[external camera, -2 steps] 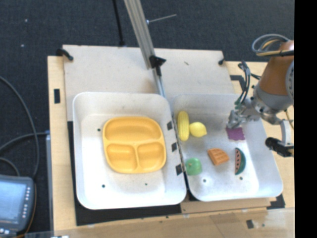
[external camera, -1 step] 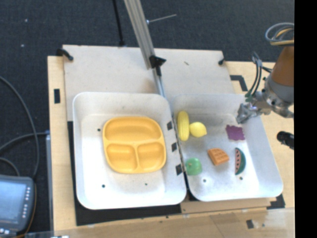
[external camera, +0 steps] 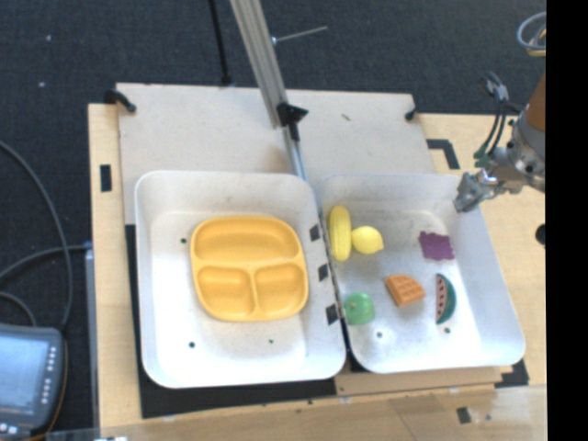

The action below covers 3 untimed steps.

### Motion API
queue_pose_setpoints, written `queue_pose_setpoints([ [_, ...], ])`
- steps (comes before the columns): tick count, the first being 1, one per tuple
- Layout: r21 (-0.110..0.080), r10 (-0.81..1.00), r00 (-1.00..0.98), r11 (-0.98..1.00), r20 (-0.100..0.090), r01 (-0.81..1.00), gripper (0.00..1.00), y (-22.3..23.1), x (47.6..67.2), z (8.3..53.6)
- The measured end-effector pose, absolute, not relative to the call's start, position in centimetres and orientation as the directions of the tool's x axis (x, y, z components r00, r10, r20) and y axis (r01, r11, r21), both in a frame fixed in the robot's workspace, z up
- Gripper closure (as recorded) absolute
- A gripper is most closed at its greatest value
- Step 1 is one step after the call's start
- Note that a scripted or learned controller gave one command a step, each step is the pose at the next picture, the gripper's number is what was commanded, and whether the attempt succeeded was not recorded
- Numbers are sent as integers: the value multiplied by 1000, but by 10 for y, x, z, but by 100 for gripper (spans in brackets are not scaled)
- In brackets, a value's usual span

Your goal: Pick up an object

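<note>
Six toys [external camera: 405,289] in right bin [external camera: 491,274]; hand [external camera: 470,194] above rim.

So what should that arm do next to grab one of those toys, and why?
Probably swing left and lower toward the small purple toy. The gripper sits above the right white bin's upper right rim, holding nothing, and that toy lies closest to it, apart from the others.

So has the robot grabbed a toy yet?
Not yet. The pincer hangs over the right bin's far corner with nothing seen in it. The banana, lemon, purple piece, waffle, watermelon slice and green toy all lie inside. Picking is left.
</note>
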State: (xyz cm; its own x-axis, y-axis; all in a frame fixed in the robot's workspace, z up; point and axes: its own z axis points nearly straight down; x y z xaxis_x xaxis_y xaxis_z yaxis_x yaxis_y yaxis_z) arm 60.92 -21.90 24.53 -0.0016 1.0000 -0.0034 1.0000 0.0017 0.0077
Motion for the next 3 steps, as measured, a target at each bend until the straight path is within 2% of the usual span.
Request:
queue_pose_setpoints([
  [3,2,1000,-7,7,2,1000,100,-56,580,254],
])
